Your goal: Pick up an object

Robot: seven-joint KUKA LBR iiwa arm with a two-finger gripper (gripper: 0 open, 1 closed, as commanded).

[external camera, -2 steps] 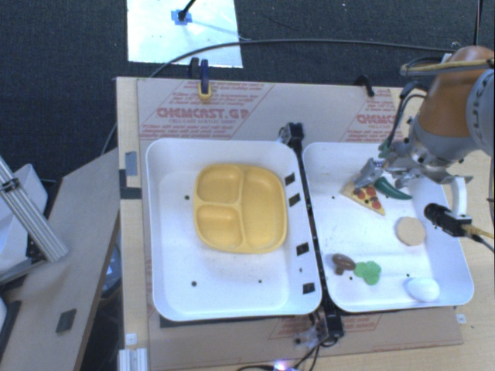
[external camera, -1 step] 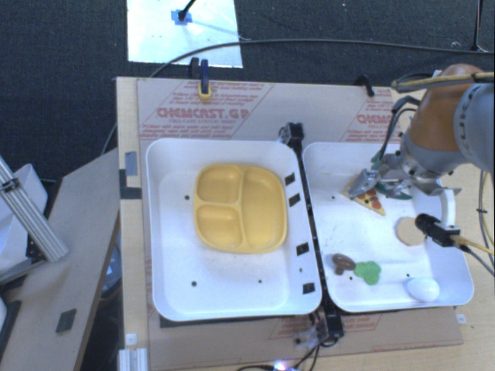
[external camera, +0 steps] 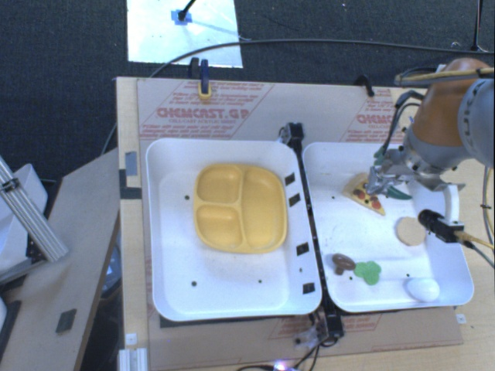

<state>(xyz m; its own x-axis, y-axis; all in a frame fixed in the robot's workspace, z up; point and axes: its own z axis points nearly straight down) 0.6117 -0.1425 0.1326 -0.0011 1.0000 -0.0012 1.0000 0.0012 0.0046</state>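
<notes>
The tool hangs low over the right bin, right at the pizza slice toy, which lies flat near the bin's upper left part. That slice looks like the target, since the tool sits just beside or touching its upper edge, but whether the tool is spread or pressed together cannot be told here. The other toys lie loose and well apart, so each can be reached alone: a tan round cookie, a brown piece touching a green piece, and a white egg near the front wall. The left bin carries 1 yellow divided plate. Both bins rest on the surface, side by side.
</notes>
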